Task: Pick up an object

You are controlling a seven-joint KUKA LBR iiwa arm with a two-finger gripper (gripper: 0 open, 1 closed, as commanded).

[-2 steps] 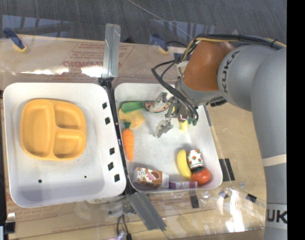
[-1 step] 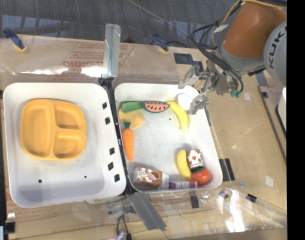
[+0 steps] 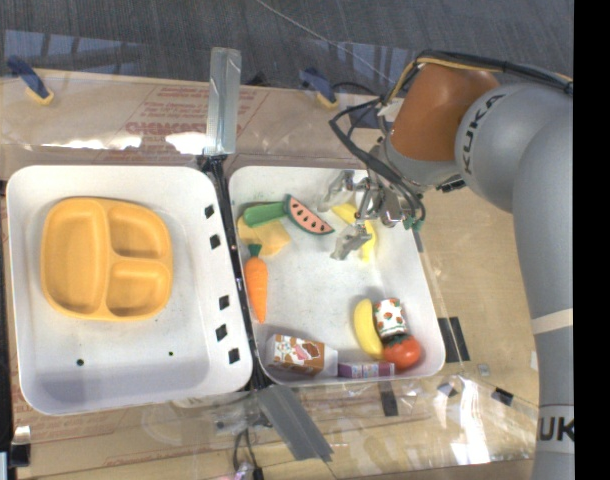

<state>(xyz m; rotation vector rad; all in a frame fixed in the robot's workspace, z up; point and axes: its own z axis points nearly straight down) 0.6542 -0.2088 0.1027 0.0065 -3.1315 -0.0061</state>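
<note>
Gripper (image 3: pixel 351 230) is hanging near the right bin's (image 3: pixel 285 176) far edge — I cannot tell its state — beside the watermelon slice (image 3: pixel 308 215), open floor lying below.

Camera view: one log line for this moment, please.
claw low in right bin | over yellow piece | grasp unconfirmed | watermelon slice beside | divided plate in left bin
</note>
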